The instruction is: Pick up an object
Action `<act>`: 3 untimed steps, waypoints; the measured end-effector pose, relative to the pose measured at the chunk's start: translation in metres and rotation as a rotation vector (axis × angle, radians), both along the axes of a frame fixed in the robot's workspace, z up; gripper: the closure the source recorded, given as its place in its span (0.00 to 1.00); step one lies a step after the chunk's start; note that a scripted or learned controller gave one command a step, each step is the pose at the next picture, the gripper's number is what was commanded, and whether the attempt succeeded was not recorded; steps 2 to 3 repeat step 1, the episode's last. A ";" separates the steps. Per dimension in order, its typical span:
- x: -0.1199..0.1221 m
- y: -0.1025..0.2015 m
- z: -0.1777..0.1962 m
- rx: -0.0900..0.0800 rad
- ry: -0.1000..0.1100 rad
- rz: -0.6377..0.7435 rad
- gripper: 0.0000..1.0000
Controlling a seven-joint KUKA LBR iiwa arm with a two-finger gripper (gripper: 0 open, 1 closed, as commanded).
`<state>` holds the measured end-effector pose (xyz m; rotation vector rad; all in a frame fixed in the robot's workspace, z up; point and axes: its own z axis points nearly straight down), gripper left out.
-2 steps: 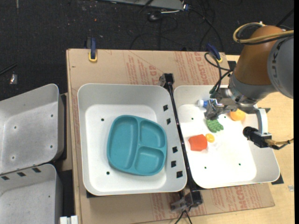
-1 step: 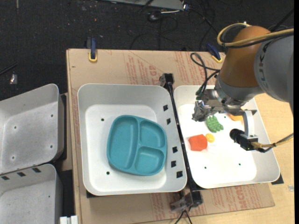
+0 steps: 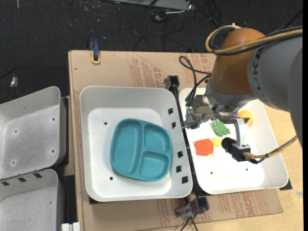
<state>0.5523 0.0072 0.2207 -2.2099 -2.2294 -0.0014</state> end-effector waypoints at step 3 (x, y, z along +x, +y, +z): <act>-0.016 0.044 0.011 -0.001 0.000 -0.001 1.00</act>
